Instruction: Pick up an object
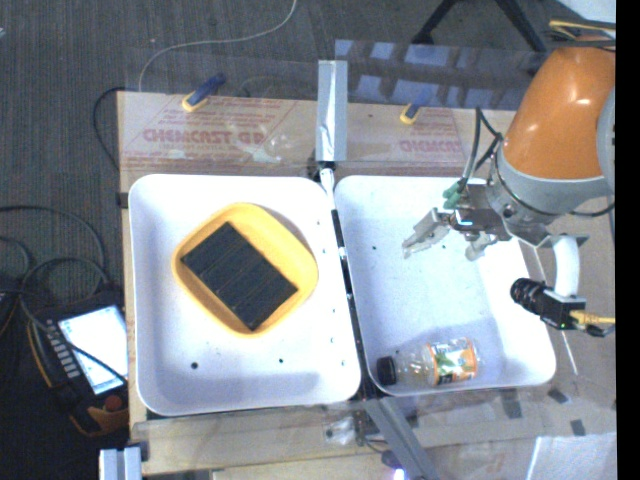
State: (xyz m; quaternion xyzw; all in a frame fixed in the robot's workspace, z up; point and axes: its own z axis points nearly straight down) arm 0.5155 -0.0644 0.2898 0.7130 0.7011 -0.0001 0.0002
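Camera view: a fixed look down at a slant on two shallow white bins side by side, with the arm (565, 118) entering from the right of the frame.

Pincer: the gripper (448, 236) hangs in the upper half of the right bin (400, 298), its two fingers spread apart and released, nothing between them.

Task thing: a small bottle (432, 362) with a dark cap and an orange and green label lies on its side at the lower edge of the right bin, close to the front wall.

Direction from pincer: the bottle lies below the gripper in the frame and slightly left, near but clearly apart, with bare bin floor between them.

Long axis: the bottle runs nearly left to right across the frame, cap toward the left and base toward the right.

Other candidate: a yellow dish (247, 266) holding a dark ribbed square pad (240, 273) sits in the middle of the left bin (160, 368), well apart from the gripper and across the divider.

Judgement: the bottle is the nearer target; a grasp probably calls for travel toward the lower edge of the frame and fingers closing across the bottle's short width.
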